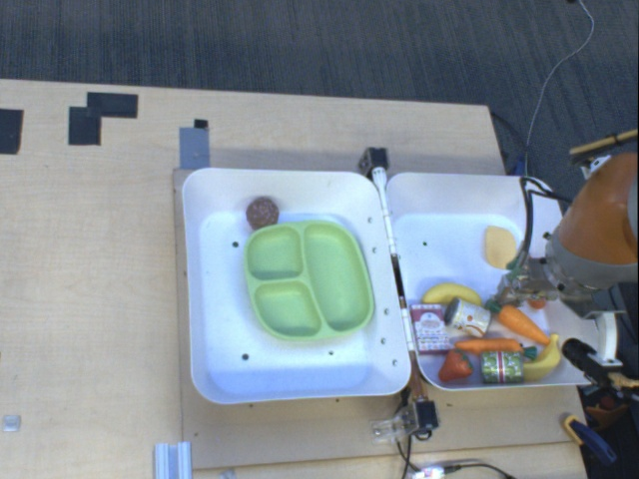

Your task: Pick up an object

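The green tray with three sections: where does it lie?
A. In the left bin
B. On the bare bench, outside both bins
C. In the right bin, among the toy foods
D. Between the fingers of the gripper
A: the green tray lies flat inside the left bin, with a small brown ball beside its far corner.
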You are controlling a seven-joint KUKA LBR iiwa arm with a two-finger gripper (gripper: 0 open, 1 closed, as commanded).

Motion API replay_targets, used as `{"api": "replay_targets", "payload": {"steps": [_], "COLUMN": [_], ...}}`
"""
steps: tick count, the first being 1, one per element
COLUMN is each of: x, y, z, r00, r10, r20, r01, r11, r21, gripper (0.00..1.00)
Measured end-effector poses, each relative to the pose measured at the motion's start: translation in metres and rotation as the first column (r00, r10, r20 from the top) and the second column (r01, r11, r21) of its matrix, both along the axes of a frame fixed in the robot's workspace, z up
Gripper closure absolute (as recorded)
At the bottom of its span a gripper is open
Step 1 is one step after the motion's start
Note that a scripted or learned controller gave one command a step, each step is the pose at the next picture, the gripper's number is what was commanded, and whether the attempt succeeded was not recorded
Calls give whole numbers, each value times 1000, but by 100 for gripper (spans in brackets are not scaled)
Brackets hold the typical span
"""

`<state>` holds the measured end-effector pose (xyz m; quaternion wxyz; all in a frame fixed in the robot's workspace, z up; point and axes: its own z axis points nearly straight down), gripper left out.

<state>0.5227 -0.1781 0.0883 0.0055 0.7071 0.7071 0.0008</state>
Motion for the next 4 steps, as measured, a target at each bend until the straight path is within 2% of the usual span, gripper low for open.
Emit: {"api": "replay_targets", "payload": {"steps": [1, 2, 3, 4], "x": [79, 78, 63, -11], "y": [70, 68, 34, 50], "z": [70, 69, -2, -1], "r00": [1000, 1000, 1000, 1000], "r10": [6, 4, 3, 1], "r20": [-4, -6, -3, 1], "r01": [-6, -4, -3, -1], "r11": [1000, 1000, 1000, 1000], "r21": [7, 7, 6, 5], "gripper": [100, 0, 0, 0]}}
